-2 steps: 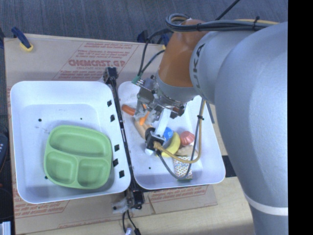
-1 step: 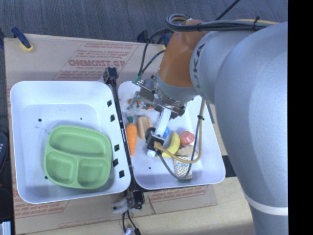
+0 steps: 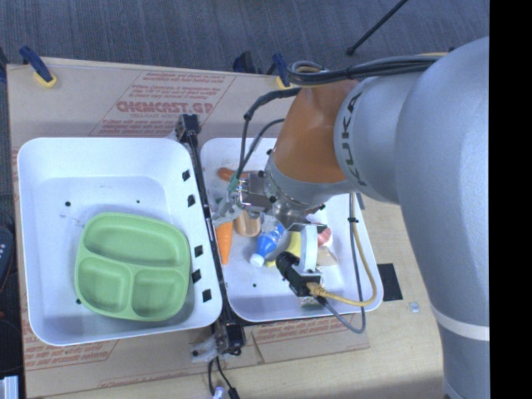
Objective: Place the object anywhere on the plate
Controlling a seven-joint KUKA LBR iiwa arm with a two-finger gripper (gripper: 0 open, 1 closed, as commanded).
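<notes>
A green divided plate (image 3: pixel 133 264) lies in the left white bin (image 3: pixel 50 165), towards its front. My gripper (image 3: pixel 248 206) is down in the right white bin (image 3: pixel 274 306), under the orange band of the arm, and its tip is hidden among the objects. A small brown cylinder (image 3: pixel 247 224) sits right at the gripper. Beside it lie an orange carrot (image 3: pixel 224 241), a blue and white bottle (image 3: pixel 268 246), a yellow piece (image 3: pixel 293 243) and a red and white item (image 3: pixel 323 238).
A black clip divider (image 3: pixel 198 198) runs between the two bins. The big grey arm (image 3: pixel 416 140) covers the right bin's far and right parts. A yellow cable (image 3: pixel 349 299) loops over the right bin's front corner. A small orange item (image 3: pixel 225 174) lies near the right bin's back left.
</notes>
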